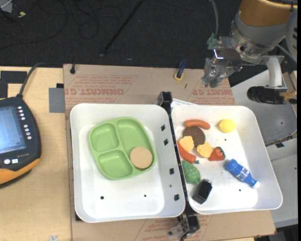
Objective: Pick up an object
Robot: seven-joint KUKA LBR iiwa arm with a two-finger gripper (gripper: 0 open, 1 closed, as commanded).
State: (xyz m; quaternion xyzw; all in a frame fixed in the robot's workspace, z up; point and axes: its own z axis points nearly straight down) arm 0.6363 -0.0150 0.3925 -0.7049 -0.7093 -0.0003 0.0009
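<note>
The right bin (263,149) holds several toy foods: a red sausage (197,124), a yellow lemon (227,126), a brown patty (195,134), orange and yellow pieces (186,144), a red pepper (217,154), green broccoli (190,173), a blue bottle (240,172) and a black block (202,191). My gripper (212,79) hangs above the cardboard behind the right bin, well clear of the objects, with nothing visible between its fingers.
The left bin (85,185) holds a green divided tray (115,147) with a tan round disc (141,157) in its near right compartment. A tablet (10,134) lies at far left. A small blue and yellow item (180,70) rests on the cardboard behind the bins.
</note>
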